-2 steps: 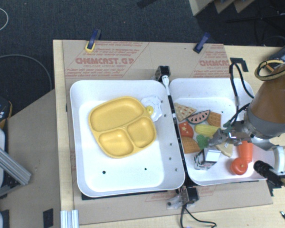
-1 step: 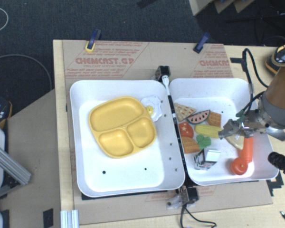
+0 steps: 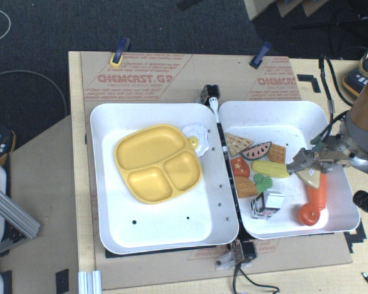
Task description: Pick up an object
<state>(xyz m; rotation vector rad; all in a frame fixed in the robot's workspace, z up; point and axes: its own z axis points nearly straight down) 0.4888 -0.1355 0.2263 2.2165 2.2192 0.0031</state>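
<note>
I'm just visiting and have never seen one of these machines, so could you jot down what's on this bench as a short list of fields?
left bin: yellow divided plate, with a toy fried egg at its upper right edge
right bin: pile of toy food, including a watermelon slice, corn cob and orange carrot
arm: reaches in from the right
gripper: low over the right bin, beside the corn cob
held object: none visible

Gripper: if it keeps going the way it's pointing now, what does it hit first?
The gripper points toward the image left, low over the right bin. First in line looks like the yellow corn piece, with the watermelon slice just beyond. Its height above them is unclear.
</note>
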